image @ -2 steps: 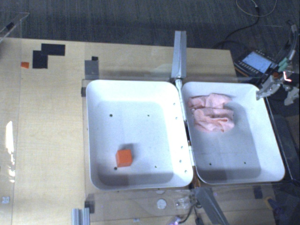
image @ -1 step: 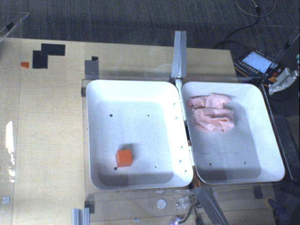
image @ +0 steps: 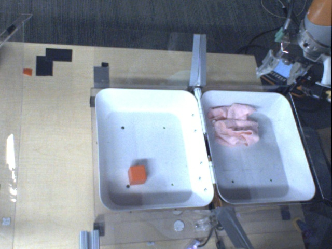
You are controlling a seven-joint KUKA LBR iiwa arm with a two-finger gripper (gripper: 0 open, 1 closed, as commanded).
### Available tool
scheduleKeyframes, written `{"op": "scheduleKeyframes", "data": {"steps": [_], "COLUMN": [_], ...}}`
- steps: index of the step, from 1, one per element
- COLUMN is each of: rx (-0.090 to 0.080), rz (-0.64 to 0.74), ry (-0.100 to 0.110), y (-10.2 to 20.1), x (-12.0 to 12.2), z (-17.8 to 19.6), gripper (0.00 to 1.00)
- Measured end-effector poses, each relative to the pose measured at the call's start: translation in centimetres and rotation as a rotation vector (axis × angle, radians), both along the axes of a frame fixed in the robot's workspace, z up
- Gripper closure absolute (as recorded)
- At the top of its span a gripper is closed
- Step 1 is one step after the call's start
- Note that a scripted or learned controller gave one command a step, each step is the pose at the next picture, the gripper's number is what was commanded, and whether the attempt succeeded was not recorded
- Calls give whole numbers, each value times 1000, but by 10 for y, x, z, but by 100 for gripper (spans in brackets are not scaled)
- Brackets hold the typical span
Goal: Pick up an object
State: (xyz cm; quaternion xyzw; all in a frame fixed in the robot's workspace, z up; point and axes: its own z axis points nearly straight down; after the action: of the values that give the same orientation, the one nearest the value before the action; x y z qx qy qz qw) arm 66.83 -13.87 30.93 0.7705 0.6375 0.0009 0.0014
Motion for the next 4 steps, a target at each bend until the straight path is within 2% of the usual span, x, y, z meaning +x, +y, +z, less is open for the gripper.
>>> {"op": "scheduleKeyframes", "data": {"steps": [1,2,3,4], "rx": [1,-1,6,-5], "rz": [39,121,323,441], "ry": [1,-8,2,-9], "y": [25,-7,-53,-66], "x": [1,4,3,-52], "z": [-115,-220,-220,-219], "gripper": [0,0,0,0]}}
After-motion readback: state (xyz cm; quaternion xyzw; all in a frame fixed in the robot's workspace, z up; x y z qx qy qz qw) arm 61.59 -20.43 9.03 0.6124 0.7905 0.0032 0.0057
